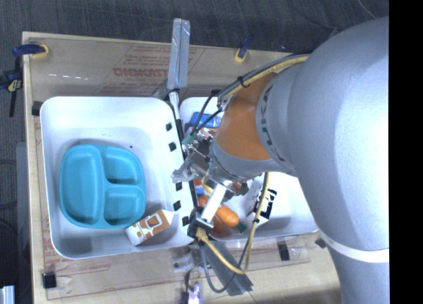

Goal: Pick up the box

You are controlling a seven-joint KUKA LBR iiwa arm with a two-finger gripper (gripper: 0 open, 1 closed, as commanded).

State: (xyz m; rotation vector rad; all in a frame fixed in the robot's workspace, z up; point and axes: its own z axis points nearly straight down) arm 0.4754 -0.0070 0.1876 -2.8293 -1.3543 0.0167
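Observation:
The box (pixel 151 225) is a small white and brown carton. It lies tilted on its side in the left bin (pixel 49 164), near that bin's front right corner. My gripper (pixel 196 172) hangs over the divide between the two bins, at the left end of the right bin, up and to the right of the box and apart from it. The wrist and the cables around it hide the gripper's tip. Nothing shows as being held.
A blue divided plate (pixel 102 184) fills the left bin's middle, just left of the box. In the right bin (pixel 301 220), an orange object (pixel 228 217) lies under the wrist and a blue item (pixel 201 121) sits at the back. The arm covers most of that bin.

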